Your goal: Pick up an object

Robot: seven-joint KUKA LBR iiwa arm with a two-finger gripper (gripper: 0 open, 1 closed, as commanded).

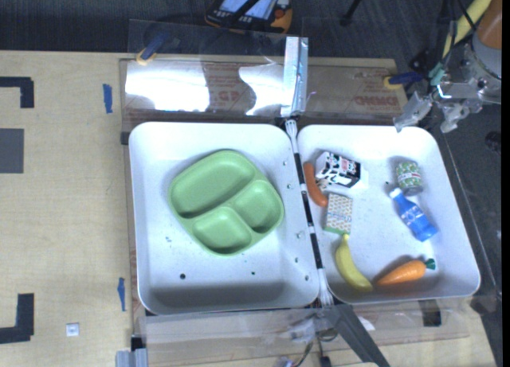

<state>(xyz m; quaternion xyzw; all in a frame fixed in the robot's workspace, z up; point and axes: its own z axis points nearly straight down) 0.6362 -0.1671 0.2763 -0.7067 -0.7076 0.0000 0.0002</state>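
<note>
The right bin (454, 198) holds several small objects: a black-and-white carton (339, 169), an orange sausage (315, 184) by the divider, a dotted packet (339, 211), a banana (349, 263), a carrot (402, 271), a blue bottle (415, 216) and a green-patterned can (408, 173). My gripper (427, 119) hangs over the far right corner of this bin, above and behind the can. It is open, and nothing sits between its fingers.
A green divided plate (227, 201) lies in the left bin (151, 238). A raised divider (301, 198) separates the two bins. A clear panel (207, 79) stands behind them, and a handheld controller (249, 5) lies beyond it.
</note>
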